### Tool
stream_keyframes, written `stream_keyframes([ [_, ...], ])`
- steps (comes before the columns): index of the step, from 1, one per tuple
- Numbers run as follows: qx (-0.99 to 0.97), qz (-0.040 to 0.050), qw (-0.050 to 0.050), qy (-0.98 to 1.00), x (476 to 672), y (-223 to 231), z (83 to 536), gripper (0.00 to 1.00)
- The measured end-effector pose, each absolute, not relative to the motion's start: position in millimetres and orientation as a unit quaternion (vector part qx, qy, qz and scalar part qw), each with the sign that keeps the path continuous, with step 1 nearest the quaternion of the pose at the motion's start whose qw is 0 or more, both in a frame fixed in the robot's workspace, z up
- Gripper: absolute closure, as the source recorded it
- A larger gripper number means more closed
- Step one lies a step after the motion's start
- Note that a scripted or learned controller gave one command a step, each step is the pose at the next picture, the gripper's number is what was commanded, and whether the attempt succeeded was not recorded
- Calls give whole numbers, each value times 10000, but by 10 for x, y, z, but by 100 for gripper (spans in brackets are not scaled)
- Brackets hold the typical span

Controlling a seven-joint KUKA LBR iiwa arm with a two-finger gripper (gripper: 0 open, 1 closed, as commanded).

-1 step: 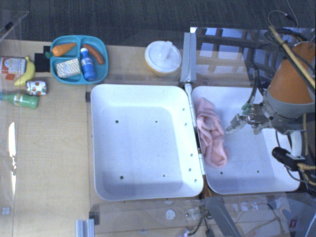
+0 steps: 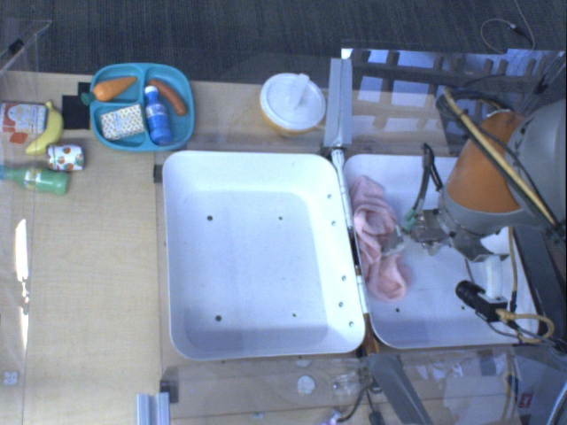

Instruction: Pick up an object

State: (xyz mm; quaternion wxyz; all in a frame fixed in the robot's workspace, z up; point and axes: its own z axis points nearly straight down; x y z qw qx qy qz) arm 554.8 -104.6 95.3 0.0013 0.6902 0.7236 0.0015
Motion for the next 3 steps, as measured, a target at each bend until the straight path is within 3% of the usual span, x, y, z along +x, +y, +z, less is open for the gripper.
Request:
stream_keyframes([
  [1, 6311, 54, 84, 7756, 5271, -1014, 910, 0],
  [3, 6076, 25, 49, 7942, 6603, -1205, 886, 0],
])
